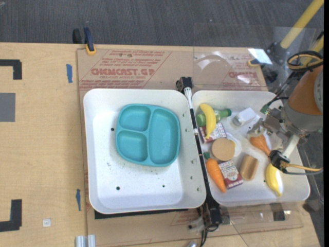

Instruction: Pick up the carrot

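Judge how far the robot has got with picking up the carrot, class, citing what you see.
Done: the arm has reached over the right bin; its claw sits low beside one carrot. In hand: nothing visibly gripped. Left: both that carrot and the other carrot lie in the bin, so grasping and lifting remain.

A light wooden bench is carrying two shallow white plastic bins lying side by side, the left bin touching the right bin along a shared edge. A clear plastic sheet printed with red lettering is lying flat on the bench under their far side. Black tape corner marks and short blue tape strips are sticking to the bench on the left.
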`<state>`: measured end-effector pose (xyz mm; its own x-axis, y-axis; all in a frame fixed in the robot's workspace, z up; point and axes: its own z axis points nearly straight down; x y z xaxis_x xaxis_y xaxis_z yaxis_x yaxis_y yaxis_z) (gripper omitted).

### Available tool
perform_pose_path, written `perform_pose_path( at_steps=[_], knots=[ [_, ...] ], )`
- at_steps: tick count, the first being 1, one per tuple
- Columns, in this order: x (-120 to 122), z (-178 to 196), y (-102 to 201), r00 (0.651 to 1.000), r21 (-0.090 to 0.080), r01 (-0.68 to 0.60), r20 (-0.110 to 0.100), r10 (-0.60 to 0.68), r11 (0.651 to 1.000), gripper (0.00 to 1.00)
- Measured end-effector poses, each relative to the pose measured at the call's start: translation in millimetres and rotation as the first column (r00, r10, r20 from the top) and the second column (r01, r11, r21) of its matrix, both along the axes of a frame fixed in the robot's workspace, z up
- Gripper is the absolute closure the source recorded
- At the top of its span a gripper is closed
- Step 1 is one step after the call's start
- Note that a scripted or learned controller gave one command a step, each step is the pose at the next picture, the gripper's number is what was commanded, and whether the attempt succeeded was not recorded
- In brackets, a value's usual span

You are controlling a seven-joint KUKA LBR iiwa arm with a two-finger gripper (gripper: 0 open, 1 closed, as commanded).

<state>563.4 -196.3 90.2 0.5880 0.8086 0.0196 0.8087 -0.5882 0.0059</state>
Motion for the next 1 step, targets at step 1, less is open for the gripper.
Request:
perform_pose_path(
  at_steps=[1],
  knots=[
    [-34.6, -1.6, 17.0, 0.997, -0.013, 0.077, -0.011, -0.077, 0.997, 0.00]
  ],
)
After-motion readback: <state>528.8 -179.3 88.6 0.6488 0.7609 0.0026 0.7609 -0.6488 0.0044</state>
